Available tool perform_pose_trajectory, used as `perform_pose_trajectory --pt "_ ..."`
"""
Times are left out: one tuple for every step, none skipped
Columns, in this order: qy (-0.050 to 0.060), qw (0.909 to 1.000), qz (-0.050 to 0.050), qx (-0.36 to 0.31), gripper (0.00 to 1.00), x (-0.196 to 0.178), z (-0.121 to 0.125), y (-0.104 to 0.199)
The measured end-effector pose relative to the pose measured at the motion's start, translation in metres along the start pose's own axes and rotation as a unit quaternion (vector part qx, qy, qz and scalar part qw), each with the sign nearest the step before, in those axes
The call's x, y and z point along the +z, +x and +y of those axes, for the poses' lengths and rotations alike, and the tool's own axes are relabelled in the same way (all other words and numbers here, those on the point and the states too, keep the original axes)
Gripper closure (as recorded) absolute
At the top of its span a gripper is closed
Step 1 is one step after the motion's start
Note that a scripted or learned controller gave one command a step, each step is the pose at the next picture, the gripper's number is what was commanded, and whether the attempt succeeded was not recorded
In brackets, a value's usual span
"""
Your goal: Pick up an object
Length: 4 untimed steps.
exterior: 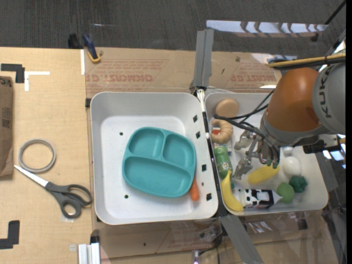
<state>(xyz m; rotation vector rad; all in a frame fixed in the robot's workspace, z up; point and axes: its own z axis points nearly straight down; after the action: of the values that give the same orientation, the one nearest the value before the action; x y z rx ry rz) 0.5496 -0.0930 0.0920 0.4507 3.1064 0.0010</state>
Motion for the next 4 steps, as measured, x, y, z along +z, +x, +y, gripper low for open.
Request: perform_pose_trajectory --pt "0.001 0.9999 -0.001 0.013 0.0 -0.025 -0.055 -0.037" --pt "-0.002 0.9986 -0.01 0.051 0.0 -0.005 -0.056 0.043" --pt "0.001 0.9863 -0.001 0.165 0.0 0.0 -0.114 -0.045" --pt "-0.002 0.9871 0.0 0.16 1.0 -0.01 -0.107 -0.045"
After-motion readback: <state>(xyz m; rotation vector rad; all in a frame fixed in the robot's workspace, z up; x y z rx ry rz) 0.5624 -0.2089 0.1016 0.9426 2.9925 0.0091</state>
